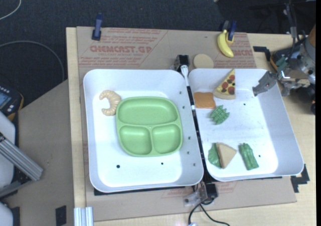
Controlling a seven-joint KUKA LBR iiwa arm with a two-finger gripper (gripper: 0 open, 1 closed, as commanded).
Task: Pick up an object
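Fingers (263, 85) hang over the upper right corner of the right bin (281, 135); how far apart they stand I cannot tell, and nothing shows between them. Nearest candidate: pizza slice (226, 85), just to the left, flat on the bin floor. Below it a toast piece (204, 100), a leafy green (219, 115), a sandwich wedge (222, 155) and a green pod (249, 156). Left bin (95, 120) carries a green tray (149, 125) and a croissant (110, 101).

Risk: flat pieces may slip out of a pinch; the bin wall close by could catch a descent.

Arm is cut off at the right edge; fingertips blur into the wrist hardware.
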